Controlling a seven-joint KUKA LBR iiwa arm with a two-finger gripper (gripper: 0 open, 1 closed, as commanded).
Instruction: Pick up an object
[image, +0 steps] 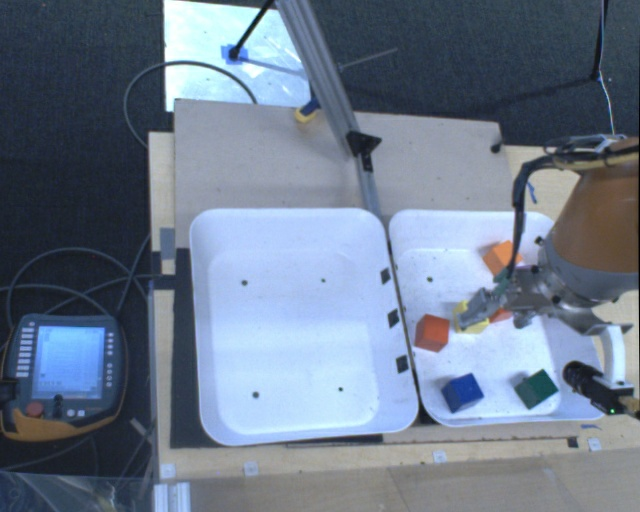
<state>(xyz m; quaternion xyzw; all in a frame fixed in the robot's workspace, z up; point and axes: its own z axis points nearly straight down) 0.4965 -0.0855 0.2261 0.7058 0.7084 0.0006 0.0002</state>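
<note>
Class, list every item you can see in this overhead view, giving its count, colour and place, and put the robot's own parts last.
White bins: 2, side by side on the bench; left bin, right bin.
Orange blocks: 2, right bin; one mid-left, one near the far rim.
Blue block: 1, right bin, near rim.
Green block: 1, right bin, near-right corner.
Yellow object: 1, right bin, at the gripper tip.
Teach pendant: 1, grey and orange, left of the bench.
Arm: 1, orange band, from the right.
Gripper: 1, over the right bin.
</note>
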